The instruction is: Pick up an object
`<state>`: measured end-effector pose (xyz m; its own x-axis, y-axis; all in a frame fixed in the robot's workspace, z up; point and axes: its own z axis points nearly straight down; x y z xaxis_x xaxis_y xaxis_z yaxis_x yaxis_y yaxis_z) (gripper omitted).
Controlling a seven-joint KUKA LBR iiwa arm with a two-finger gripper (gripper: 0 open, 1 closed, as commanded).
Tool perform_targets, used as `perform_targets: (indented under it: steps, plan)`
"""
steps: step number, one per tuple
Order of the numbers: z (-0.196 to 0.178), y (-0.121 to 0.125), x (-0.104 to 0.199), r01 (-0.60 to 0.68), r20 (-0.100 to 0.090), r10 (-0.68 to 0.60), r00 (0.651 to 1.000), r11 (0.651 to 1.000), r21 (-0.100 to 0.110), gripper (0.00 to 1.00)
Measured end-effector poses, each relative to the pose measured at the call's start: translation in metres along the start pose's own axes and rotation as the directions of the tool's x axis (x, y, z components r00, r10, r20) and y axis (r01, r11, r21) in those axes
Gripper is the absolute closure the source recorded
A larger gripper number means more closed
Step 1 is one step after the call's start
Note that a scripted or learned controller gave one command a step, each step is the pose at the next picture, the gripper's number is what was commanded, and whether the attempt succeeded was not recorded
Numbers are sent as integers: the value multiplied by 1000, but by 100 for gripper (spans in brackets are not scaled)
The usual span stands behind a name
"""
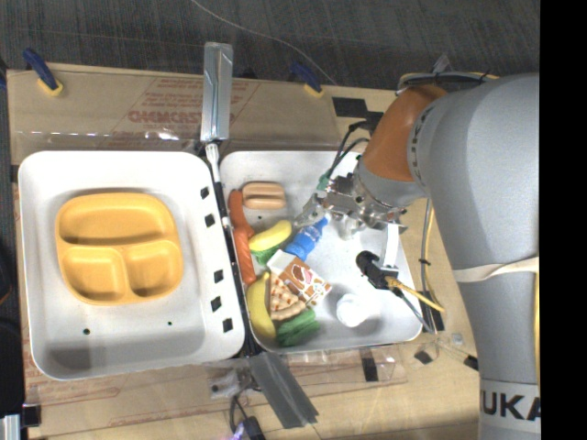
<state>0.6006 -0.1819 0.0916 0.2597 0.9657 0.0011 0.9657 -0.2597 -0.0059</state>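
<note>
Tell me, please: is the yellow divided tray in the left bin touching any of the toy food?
Apart. The camera view shows the yellow tray alone in the left bin, and the toy food beyond the bin walls, in the right bin.

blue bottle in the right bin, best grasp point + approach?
Judging by its pose, grip the small blue plastic bottle across its narrow body, mid-length, coming straight down. It lies on its side, slanted, with the yellow lemon-shaped toy against its lower-left end, so close the fingers across the long axis, toward the freer upper-right end near the gripper.
</note>
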Motion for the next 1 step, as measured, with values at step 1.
perform_targets:
  steps: [1]
  plan:
    - [0, -35, 7, 185, 0, -185, 983, 983, -1, 0]
